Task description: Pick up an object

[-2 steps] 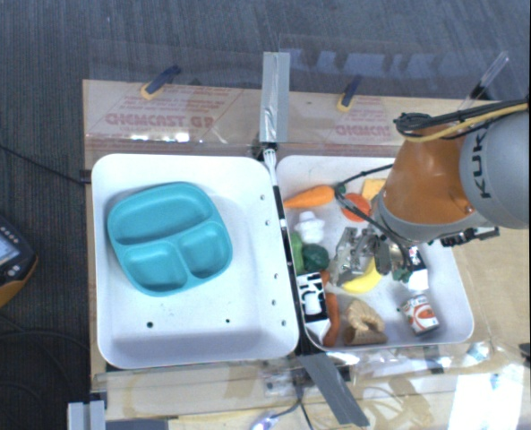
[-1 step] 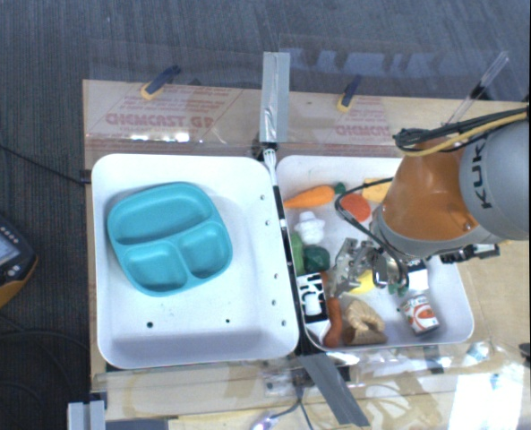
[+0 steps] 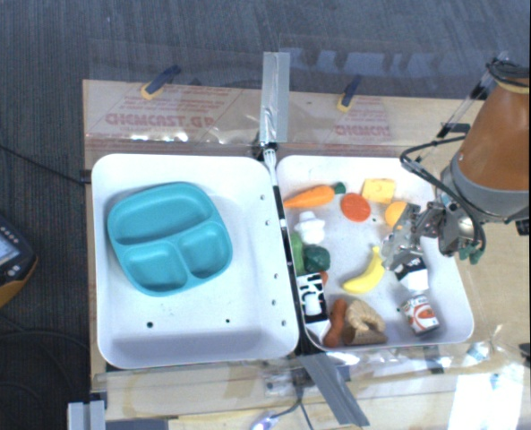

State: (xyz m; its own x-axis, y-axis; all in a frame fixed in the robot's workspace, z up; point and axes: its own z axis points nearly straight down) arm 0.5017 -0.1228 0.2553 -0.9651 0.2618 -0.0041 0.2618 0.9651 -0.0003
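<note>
My gripper [image 3: 405, 244] hangs low over the right side of the right bin [image 3: 444, 330], under the arm's orange band. Just left of it lies a yellow banana [image 3: 365, 276]. A small white and black item [image 3: 414, 274] sits right under the gripper, and a red and white can [image 3: 419, 313] lies in front of that. Nothing can be made out in the gripper's hold. Further back lie a carrot [image 3: 308, 197], a red-orange disc [image 3: 355, 207], a yellow block [image 3: 379, 190] and an orange piece [image 3: 395, 212].
The left bin [image 3: 122, 330] holds a teal divided plate [image 3: 168, 236]. Along the right bin's left wall are a white and green item [image 3: 312, 243] and a black and white box [image 3: 312, 296]. A brown bread piece [image 3: 362, 321] and a sausage [image 3: 336, 323] lie at its front.
</note>
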